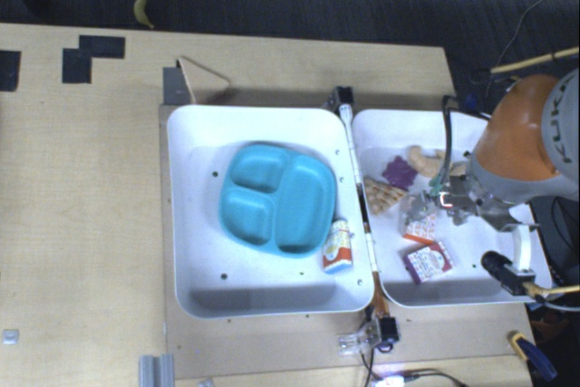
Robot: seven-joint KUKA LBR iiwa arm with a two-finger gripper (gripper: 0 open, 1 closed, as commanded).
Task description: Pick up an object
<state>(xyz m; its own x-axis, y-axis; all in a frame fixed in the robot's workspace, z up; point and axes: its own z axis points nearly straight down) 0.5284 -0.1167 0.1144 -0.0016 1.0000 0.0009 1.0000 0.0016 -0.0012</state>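
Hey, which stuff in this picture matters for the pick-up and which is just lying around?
Job:
two-finger gripper
purple toy grapes
tan waffle piece
red-and-white packet
right white bin

Lying about:
blue divided plate
small red-and-white carton
yellow banana on the floor

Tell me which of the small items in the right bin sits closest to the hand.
The red-and-white flat packet, just below the hand. The dark red packet lies further toward the front wall; the purple piece and the tan waffle-like piece lie further left.

blue tray (276,199), white bins (195,222), purple toy (397,169), orange arm band (517,136)
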